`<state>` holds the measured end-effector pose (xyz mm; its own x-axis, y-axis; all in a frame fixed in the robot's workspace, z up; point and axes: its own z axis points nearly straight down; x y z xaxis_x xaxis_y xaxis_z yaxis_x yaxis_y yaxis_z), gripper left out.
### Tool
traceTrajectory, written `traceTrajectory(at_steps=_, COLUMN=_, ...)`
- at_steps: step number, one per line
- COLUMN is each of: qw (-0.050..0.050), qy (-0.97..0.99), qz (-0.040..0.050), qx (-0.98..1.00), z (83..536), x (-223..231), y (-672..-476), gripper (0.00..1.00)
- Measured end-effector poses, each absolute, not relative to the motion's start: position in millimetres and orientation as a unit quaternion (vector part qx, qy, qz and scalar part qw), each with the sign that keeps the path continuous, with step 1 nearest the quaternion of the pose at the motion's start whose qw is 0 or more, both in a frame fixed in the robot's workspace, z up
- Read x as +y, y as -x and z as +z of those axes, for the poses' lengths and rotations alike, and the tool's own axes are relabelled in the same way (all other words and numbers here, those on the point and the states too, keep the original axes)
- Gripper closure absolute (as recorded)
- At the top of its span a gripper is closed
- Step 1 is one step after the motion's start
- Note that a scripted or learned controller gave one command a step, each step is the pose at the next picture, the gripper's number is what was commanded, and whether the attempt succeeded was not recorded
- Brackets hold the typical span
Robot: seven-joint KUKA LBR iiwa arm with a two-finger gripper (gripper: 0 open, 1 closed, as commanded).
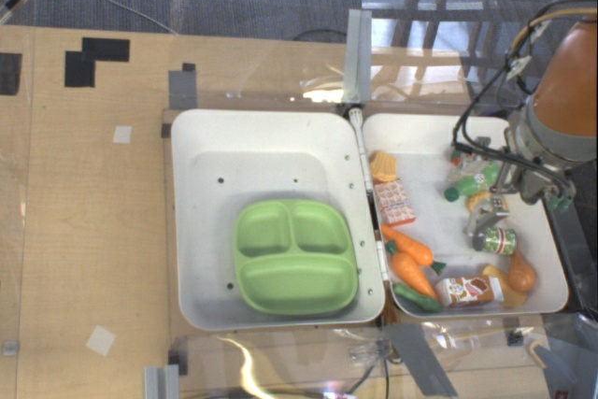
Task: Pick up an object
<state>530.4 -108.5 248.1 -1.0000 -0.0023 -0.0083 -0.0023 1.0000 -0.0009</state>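
My gripper (488,218) hangs low over the right part of the right bin (439,131), under the grey wrist and the orange band. Just below it lies a small can with a green and red label (499,242). Next to it on the left lie a green bottle-like item (470,183) and a yellow piece (479,199). The wrist hides part of these. Whether the gripper touches any of them cannot be made out.
The right bin also holds a waffle-like snack (383,165), a pink packet (394,202), two carrots (409,257), a green vegetable (417,298), a brown sauce bottle (465,291) and an orange item (521,275). A green divided plate (294,255) lies in the left bin (215,154).
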Motion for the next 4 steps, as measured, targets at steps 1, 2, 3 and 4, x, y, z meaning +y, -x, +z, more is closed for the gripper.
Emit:
traceTrajectory(at_steps=1, qw=0.008, qy=0.017, qz=-0.0012, qx=1.000, z=92, x=-130, y=-528.0, gripper=0.00)
traceTrajectory(at_steps=2, qw=0.011, qy=-0.008, qz=-0.0034, qx=1.000, z=91, x=-96, y=-521.8, gripper=0.00)
traceTrajectory(at_steps=3, qw=0.020, qy=-0.005, qz=-0.0042, qx=1.000, z=106, x=-95, y=-527.1, gripper=1.00)
traceTrajectory(at_steps=4, qw=0.009, qy=-0.134, qz=0.0008, qx=0.991, z=278, x=-56, y=-498.3, gripper=1.00)
